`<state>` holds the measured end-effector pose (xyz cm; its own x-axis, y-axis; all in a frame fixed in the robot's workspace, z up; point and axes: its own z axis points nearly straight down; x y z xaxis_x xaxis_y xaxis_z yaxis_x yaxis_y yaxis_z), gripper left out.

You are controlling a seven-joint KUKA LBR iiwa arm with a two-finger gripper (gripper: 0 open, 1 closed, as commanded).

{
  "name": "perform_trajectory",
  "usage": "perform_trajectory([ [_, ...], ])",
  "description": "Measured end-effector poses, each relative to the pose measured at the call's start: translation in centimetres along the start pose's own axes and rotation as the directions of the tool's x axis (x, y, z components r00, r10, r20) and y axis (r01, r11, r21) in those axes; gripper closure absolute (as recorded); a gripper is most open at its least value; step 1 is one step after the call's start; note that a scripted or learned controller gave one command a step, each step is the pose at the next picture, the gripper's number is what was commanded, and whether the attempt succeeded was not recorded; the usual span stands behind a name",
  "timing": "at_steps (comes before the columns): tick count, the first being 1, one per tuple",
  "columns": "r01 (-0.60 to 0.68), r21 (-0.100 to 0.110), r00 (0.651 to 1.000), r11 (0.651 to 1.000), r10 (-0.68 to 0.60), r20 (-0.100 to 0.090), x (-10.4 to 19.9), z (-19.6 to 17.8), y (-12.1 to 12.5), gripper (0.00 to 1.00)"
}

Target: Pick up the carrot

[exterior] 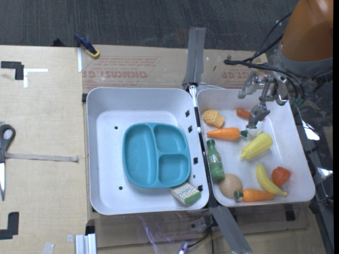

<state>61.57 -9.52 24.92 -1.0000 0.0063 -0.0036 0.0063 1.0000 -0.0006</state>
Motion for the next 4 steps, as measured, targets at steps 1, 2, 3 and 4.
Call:
perform_trajectory([
  [1, -0.222, 0.0, 0.975, 0.975, 0.222, -0.001, -0.6, 10.3, 0.3, 0.0],
  [2, -0.219, -0.001, 0.976, 0.976, 0.219, 0.014, -1.1, 14.9, -0.3, 0.0],
  [3, -0.436, 0.0, 0.9, 0.9, 0.436, 0.002, -1.3, 15.5, -0.1, 0.0],
  [4, -0.721, 0.002, 0.693, 0.693, 0.721, -0.001, 0.0, 15.7, 0.2, 0.0],
])
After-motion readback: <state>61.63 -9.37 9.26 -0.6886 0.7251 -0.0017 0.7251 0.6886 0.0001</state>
